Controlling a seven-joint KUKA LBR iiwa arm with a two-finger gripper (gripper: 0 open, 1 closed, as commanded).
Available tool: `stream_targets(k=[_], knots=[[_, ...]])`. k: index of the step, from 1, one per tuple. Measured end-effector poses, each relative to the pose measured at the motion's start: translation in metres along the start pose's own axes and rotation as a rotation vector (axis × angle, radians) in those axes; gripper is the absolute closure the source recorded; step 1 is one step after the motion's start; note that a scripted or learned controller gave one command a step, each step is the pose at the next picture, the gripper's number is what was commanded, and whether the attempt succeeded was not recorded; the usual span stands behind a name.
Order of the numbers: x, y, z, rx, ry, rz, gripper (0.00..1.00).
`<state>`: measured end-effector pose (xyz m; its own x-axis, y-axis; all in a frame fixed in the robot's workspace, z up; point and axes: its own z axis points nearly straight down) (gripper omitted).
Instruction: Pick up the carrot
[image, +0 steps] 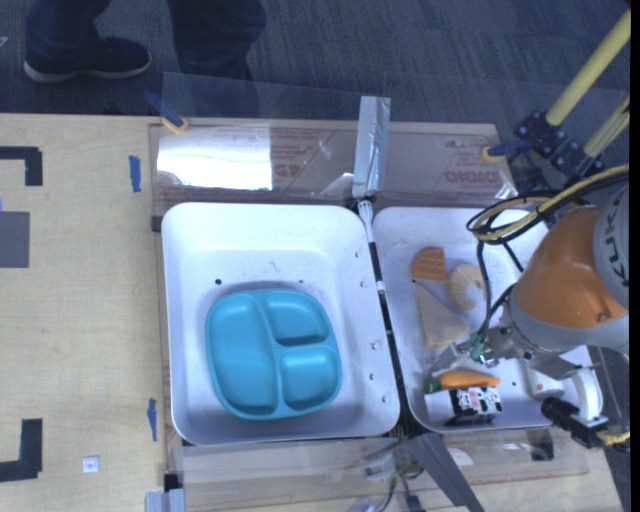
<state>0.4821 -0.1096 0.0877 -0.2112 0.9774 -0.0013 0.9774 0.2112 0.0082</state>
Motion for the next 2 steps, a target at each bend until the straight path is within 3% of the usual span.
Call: stream_targets(k=[1,2], knots=[[0.009,0.003,-0.001,-0.002,-0.004,-0.176,0.0],[-0.038,-0.009,0.0,0.0,-0.003,0.093,0.0]])
